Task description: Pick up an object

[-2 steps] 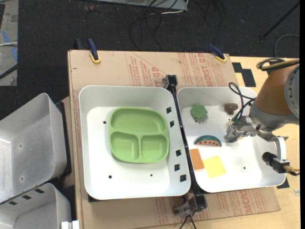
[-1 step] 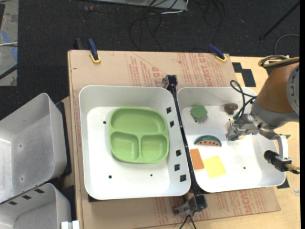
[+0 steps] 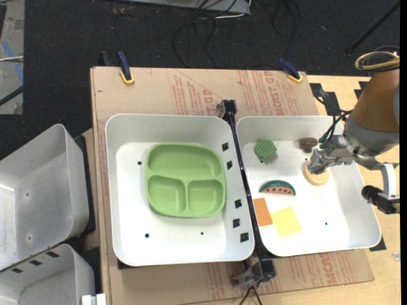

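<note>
Where end effector (image 3: 316, 164) hovers: tan disc (image 3: 316, 176) below, brown lump (image 3: 308, 144) beside

End effector (image 3: 316, 166) over tan disc (image 3: 316, 176)

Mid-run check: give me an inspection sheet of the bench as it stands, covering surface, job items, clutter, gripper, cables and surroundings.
Surface: brown board bearing two white bins, left bin and right bin, side by side.
Job's things: in the right bin, a green bumpy ball, a watermelon slice, an orange card, a yellow square, a small brown piece and a tan round piece.
Clutter: green divided tray in the left bin.
Gripper: gripper low over the tan round piece; grasp cannot be judged.
Cables: black leads on the dark floor behind the board.
Surroundings: two blue-and-yellow clamps on the board's far edge; spare white tubs at left.
</note>
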You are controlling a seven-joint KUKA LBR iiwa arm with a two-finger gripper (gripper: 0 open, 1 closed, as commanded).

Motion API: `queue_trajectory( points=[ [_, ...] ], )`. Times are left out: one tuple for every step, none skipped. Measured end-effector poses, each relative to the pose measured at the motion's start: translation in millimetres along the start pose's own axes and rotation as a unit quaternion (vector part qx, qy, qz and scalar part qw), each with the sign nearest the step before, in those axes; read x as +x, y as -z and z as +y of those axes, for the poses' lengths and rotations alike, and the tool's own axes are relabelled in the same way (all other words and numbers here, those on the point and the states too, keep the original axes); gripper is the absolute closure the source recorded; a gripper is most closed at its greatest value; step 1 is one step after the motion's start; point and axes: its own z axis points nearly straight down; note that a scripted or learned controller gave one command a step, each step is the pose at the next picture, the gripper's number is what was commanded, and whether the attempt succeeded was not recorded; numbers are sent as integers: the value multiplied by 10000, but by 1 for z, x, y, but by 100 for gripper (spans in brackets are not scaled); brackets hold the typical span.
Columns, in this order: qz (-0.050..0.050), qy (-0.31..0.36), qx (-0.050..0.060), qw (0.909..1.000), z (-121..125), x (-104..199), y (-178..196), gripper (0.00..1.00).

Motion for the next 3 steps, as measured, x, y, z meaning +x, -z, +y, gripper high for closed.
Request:
queue_trajectory(
  points=[
    [2,1,7,10000,0,5,44,100],
    [-3,-1,-1,10000,2,5,98,100],
    [16,17,31,10000,11,52,97,100]
  ],
)
